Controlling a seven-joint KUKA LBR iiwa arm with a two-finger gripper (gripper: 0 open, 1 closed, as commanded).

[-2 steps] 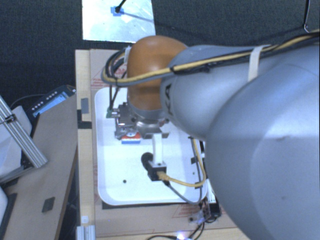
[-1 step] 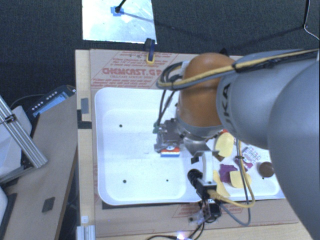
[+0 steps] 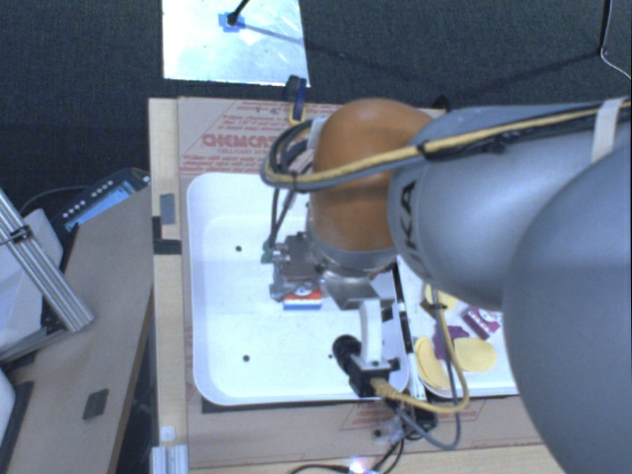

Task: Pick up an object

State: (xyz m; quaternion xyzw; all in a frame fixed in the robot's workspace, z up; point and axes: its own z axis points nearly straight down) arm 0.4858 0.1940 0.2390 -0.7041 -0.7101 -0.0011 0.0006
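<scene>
Red "CHEMCAST" lettering marks the cardboard (image 3: 237,131) behind the white bin (image 3: 222,265); the tool's (image 3: 296,289) grip cannot be told.

A dark carpeted floor (image 3: 79,67) fills the upper part of the view. On it, just above the cardboard sheet (image 3: 247,131), lies a pale reflective square panel (image 3: 232,28) catching bright light. Left of the cardboard sits a tan bench surface (image 3: 99,314), with what may be an aluminium rail (image 3: 39,265) slanting across its far-left side.
</scene>
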